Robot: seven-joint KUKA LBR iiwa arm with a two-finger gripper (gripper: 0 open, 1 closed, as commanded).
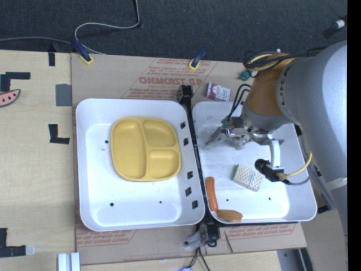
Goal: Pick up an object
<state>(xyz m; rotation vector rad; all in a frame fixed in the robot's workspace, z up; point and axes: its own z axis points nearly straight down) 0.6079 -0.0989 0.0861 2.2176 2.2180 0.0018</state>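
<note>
Right bin [293,210]: claw [217,139] low over bare floor, grip state unclear; sponge [248,177], hot dog [211,192] lie loose for picking

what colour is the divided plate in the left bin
Yellow, the plate, plain with no pattern; shown in the camera view.

Light is even and fairly bright, from overhead; you get only soft, short shadows. Both white bins [90,168] run near overexposed, with mild glare on their floors. The grey arm [321,100] at 3 o'clock looks soft and slightly blurred. Dark floor at 12 o'clock is dim and grainy. Small print reads fuzzy.
</note>
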